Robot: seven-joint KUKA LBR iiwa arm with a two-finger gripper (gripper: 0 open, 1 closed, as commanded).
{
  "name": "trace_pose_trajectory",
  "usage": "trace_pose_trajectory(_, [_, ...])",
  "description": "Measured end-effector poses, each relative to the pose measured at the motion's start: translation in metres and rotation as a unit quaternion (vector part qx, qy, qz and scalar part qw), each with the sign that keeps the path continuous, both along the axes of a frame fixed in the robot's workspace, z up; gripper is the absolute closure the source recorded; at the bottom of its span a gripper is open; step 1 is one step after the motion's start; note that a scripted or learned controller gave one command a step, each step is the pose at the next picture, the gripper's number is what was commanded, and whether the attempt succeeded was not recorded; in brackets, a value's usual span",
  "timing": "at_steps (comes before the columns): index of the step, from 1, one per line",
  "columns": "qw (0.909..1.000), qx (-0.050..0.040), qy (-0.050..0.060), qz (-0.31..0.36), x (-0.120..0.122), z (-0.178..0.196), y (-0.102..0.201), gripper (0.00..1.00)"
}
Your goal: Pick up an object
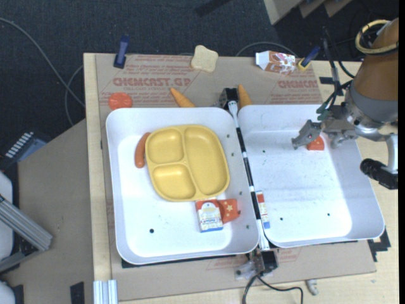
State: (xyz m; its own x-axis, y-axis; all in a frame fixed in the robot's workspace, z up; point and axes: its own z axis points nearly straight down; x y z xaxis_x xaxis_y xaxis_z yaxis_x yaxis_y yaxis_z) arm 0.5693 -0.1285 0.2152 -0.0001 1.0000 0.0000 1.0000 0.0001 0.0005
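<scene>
A small orange-red object (316, 145) lies in the right bin (304, 195) near its far right side. My gripper (319, 133) hangs right over it, open, with one grey finger (302, 136) to the object's left and the other on its right. The object shows low between the fingers and appears to rest on the bin floor. The left bin (133, 227) holds a yellow divided plate (187, 161), a red sausage (140, 151) at the plate's left edge, and a small carton (209, 216) with a red packet (230, 209) beside it.
Behind the bins, on the cardboard, lie a bread slice (204, 57), two carrot pieces (182, 98) (243, 95), an orange disc (119, 100), a blue clip (121, 50) and a printed packet (276, 61). A black rail (243, 163) separates the bins.
</scene>
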Motion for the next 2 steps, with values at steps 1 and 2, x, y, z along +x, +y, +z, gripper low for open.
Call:
trace_pose_trajectory(1, [1.0,-0.0011,0.0,-0.001,0.024,-0.041,-0.066,0.0])
trace_pose_trajectory(2, [1.0,0.0002,0.001,0.0,0.06,-0.132,-0.069,0.0])
